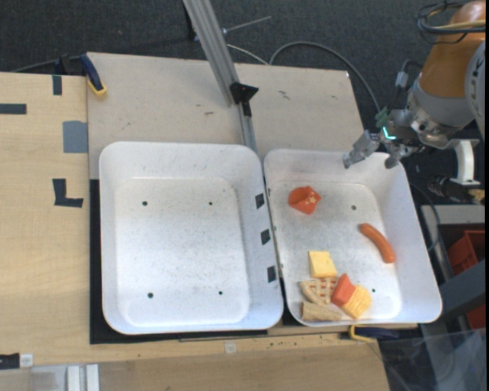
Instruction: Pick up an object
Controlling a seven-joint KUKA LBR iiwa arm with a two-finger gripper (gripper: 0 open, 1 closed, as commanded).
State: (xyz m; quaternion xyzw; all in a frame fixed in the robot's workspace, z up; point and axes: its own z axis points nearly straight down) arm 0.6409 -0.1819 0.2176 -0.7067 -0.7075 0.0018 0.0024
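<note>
1. The arm [448, 72] comes in from the right, orange band up top, and its gripper [373, 155] hangs over the far rim of the right bin [416, 243], near that bin's far right corner.
2. Its two fingers look spread apart with nothing between them, one finger [354, 155] reaching left and the other on the right by the bin's rim.
3. Inside the right bin, a red chunky thing [304, 199] sits toward the far left part, a bit nearer than the gripper and well apart from it.
4. An orange sausage-looking piece [377, 243] lies at a slant on the right side of that bin.
5. Down at the near end there's a little pile: a yellow block [322, 264], a waffle-patterned tan piece [318, 292] just nearer, and an orange-and-yellow piece [352, 296] touching it on the right.
6. The left bin [179, 235] sits right beside the other one, rims touching.
7. A grey metal pole [216, 43] slants across the far bench.
</note>
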